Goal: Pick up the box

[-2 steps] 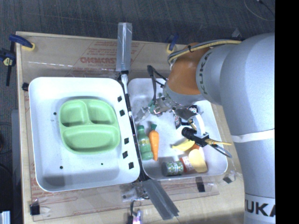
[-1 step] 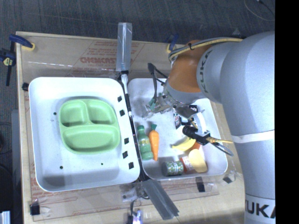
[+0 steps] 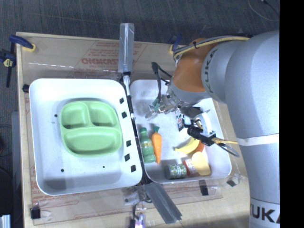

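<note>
You see the gripper (image 3: 159, 106) low in the right bin's (image 3: 142, 91) far part; finger state cannot be told. The box (image 3: 191, 167) lies at the near edge, beside the jar (image 3: 176, 171).

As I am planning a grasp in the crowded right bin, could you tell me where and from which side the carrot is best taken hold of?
Grip the carrot across its thick orange middle, coming straight down from above. It lies flat, with the green bottle close alongside, so a sideways approach from there looks blocked. The side facing the banana seems more open.
</note>
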Controlling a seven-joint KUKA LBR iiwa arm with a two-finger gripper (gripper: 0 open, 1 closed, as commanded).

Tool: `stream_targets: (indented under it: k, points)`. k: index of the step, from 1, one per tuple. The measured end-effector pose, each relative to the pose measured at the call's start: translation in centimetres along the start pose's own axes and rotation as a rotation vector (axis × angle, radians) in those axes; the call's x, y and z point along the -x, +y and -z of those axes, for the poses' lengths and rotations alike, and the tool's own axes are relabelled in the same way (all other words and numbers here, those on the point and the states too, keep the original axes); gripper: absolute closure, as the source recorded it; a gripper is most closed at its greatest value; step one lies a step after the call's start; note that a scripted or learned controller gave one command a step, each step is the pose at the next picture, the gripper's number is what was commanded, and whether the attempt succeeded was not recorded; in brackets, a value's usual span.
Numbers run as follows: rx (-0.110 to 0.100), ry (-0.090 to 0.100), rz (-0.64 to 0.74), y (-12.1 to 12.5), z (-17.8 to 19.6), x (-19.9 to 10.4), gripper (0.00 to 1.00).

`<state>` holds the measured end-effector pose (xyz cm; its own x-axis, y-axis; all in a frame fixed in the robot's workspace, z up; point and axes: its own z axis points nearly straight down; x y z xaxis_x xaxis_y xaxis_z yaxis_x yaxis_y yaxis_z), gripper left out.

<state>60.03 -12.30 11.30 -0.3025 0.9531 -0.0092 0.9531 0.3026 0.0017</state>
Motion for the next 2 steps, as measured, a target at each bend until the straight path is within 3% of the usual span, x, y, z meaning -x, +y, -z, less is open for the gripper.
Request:
stream_targets:
  k: [1,2]
  points:
    - [-0.007,0.011,-0.241,-7.3,8.0,-11.2,1.00]
    - [-0.004,0.009,-0.156,-6.9,10.7,-10.9,1.00]
